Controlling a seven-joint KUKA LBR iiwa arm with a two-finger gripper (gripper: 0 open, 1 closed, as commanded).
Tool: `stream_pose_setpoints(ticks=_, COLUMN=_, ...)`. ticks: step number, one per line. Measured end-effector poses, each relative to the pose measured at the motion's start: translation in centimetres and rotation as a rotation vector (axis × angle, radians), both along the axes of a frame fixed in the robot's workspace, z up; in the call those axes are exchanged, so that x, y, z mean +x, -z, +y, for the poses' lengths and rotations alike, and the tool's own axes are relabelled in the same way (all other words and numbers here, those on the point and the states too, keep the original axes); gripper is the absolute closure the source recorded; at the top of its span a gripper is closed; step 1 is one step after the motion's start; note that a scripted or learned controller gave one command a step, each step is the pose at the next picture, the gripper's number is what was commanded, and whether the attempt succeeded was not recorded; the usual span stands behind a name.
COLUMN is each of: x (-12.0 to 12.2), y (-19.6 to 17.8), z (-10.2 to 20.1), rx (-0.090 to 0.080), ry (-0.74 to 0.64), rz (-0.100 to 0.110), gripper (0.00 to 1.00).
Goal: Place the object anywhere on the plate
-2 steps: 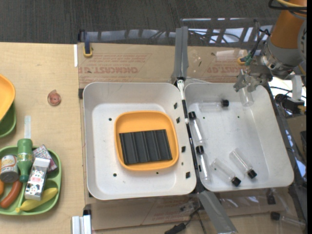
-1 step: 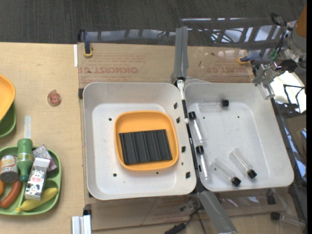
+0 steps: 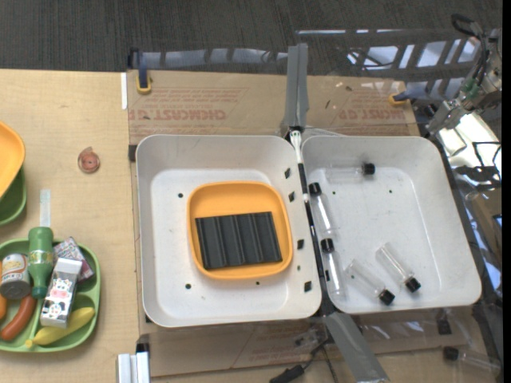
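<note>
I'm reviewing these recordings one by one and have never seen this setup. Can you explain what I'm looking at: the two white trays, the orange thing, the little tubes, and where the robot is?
This is one fixed camera looking down at a slant on a bench. Two shallow white bins sit side by side. The left bin holds an orange plate with a dark ribbed block lying on it. The right bin holds several clear plastic tubes with black caps: one near its far edge, two near its front, and more along its left wall. The arm comes in from the right; metal framework and cables show at the upper right, but I cannot make out a gripper there. Off to the left, toy food lies on a green tray. Nothing is being held.
</note>
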State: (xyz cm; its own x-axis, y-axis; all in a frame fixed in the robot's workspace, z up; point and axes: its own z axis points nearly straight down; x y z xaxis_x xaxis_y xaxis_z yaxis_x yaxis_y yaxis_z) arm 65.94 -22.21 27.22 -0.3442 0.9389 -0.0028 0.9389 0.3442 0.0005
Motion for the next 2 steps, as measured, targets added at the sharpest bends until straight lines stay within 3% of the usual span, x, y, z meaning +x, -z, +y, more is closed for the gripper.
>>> stream_pose_setpoints(ticks=1, x=0.0, y=-6.7, z=0.1, rx=0.000, ry=-0.174, rz=0.000, gripper=1.00)
stream_pose_setpoints(ticks=2, x=0.0, y=6.9, z=0.0, rx=0.001, ry=-0.449, rz=0.000, gripper=1.00)
